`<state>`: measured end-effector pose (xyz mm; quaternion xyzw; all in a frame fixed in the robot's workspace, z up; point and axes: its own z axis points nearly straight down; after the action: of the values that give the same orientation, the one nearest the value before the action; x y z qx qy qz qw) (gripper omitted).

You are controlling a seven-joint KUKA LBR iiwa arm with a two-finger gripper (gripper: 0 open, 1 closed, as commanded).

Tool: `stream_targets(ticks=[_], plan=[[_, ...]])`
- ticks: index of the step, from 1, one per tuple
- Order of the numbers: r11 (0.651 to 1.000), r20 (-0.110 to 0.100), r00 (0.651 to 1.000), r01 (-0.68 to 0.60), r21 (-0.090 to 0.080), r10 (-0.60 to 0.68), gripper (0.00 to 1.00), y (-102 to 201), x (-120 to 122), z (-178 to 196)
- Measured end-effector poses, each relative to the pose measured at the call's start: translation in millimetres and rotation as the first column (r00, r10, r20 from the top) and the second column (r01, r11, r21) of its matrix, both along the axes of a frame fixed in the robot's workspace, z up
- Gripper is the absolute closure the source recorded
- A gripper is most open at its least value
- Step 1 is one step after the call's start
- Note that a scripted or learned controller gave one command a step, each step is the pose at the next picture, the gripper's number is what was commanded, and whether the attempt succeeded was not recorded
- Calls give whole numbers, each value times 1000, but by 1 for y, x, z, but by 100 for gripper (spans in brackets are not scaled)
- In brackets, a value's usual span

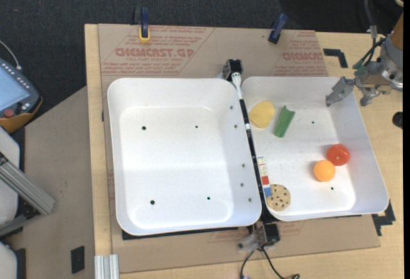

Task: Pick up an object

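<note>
Overhead, hand (352,94) above right bin's (359,136) bare far edge, fingers spread.

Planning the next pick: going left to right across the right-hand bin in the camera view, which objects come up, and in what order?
yellow piece → cookie → green block → orange ball → red ball → end effector, hovering over the bin's far right edge.

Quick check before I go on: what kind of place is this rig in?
Most likely a robotics lab test bench: two white bins sit on a cardboard sheet held by clamps, with toy food like an orange ball.
</note>
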<state>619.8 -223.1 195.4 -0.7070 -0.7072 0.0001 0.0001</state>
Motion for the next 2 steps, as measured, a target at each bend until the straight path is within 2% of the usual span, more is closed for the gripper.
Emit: stream_targets(ticks=[1,2], plan=[[1000,-10,1000,5,3,-5,0,-1,-93,-40],[1000,-9,1000,0,5,0,0,33,-113,-108]])
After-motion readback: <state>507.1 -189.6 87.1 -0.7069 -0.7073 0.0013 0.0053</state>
